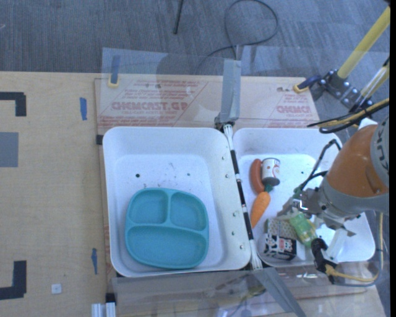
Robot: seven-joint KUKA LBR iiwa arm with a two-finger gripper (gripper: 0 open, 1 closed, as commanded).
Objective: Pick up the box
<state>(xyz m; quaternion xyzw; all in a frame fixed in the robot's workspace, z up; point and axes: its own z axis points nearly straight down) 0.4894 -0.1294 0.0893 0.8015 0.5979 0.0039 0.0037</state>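
the box (281,238) lies flat in the near left corner of the right bin (291,147), just left of the claw (301,224), whose opening i cannot tell.

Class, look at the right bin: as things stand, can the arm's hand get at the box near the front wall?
Probably yes. The hand hangs just above and beside the box, with nothing lying on top of it; the carrot sits to its left, apart.

Robotics lab: taped plywood bench (49,204), twin white bins (117,145), loose cables (247,18).
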